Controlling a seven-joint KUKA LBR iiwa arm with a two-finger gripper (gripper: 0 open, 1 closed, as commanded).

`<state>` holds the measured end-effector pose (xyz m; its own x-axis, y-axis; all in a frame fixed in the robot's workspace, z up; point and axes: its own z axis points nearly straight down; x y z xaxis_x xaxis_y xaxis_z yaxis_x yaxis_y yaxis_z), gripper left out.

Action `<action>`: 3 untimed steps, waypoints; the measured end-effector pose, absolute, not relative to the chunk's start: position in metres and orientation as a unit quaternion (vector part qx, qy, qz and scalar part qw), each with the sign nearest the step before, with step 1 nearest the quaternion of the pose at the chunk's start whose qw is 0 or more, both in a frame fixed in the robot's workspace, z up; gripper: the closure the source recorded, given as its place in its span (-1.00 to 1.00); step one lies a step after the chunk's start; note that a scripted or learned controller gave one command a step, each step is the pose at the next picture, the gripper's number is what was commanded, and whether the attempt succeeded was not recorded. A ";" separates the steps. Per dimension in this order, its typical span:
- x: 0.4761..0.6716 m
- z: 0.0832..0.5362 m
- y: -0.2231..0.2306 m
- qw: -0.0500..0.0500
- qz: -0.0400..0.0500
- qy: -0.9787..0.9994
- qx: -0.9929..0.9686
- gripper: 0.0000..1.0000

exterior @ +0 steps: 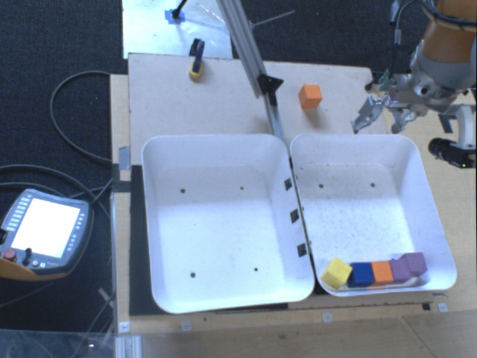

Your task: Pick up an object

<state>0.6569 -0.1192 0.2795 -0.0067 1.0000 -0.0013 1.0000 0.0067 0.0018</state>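
Note:
Along the near wall of the right bin [428, 200] lies a row of small blocks: a yellow block [336, 272], a blue block [362, 274], an orange block [382, 272] and two purple blocks [409, 265]. My gripper [382, 118] hangs over the bench just past the right bin's far rim, far from that row. Its fingers [364, 117] are spread, so it is open with nothing between them.
The left bin [160, 200] lies beside the right one. On the bench behind the bins an orange cube [310, 95] sits loose, left of my gripper. A slanted metal pole [250, 43] and a yellow-and-blue clamp [196, 59] stand further back.

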 end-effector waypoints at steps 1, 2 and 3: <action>0.647 0.131 -0.092 -0.002 -0.001 0.709 0.705 -1.00; 0.686 0.091 -0.084 -0.001 -0.004 0.710 0.704 -1.00; 0.687 0.104 -0.084 0.001 -0.001 0.710 0.704 1.00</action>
<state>0.6868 -0.0844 0.1035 -0.0091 1.0000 -0.0036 1.0000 0.0091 0.0000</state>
